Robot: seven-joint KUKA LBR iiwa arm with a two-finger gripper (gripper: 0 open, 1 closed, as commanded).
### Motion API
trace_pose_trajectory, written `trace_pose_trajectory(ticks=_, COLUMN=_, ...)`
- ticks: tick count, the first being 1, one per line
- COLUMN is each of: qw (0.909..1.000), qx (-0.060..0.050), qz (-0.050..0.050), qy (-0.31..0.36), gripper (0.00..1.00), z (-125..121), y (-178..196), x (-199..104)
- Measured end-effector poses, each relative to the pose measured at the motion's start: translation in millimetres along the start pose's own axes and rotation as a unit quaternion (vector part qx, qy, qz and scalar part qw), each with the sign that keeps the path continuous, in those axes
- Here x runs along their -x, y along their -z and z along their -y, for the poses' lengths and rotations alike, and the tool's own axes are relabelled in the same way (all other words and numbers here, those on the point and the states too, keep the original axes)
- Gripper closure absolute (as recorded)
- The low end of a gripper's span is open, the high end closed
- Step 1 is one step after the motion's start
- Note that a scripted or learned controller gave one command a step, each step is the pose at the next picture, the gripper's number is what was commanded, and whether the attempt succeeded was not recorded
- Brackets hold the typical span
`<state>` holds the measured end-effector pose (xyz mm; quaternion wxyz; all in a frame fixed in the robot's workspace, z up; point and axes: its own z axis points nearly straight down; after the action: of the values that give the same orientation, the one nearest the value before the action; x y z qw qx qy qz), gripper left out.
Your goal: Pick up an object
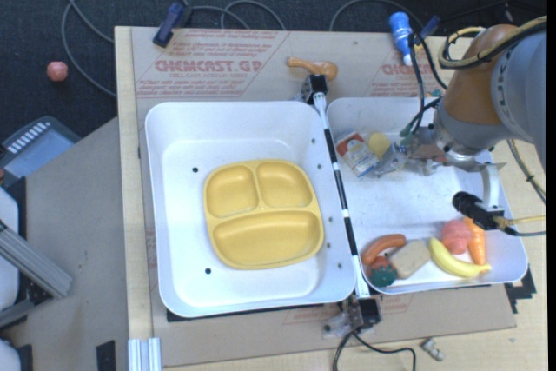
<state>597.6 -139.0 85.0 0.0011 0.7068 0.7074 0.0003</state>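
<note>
While the arm [486,91] reaches low into the right bin [512,269], the step in hand looks like the approach to a grasp. Left bin [161,187], well left of the fingers, carries a yellow tray [261,213]. Gripper [395,156] sits at the right bin's upper left, its tip among a small cluster: yellow piece [379,142], red-and-clear item [354,150] just beyond. Cannot tell whether the fingers are apart or closed; clutter hides them. Nothing seen held. Below the fingers, well apart: banana [456,261], toast [410,258], sausage [382,245], peach [457,233], carrot [478,243]. Next, likely: close on the yellow piece, lift straight, check it comes up.
</note>
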Motion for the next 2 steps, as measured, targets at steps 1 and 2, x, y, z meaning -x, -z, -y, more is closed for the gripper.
trace_pose_trajectory(ticks=1, qw=1.0, qx=0.0, qz=0.0, qy=0.001, gripper=0.0, z=-54.0, y=-0.1, x=-29.8)
trace_pose_trajectory(ticks=2, qw=1.0, qx=0.001, qz=0.001, qy=0.001, gripper=1.0, z=-54.6, y=10.4, x=-29.5)
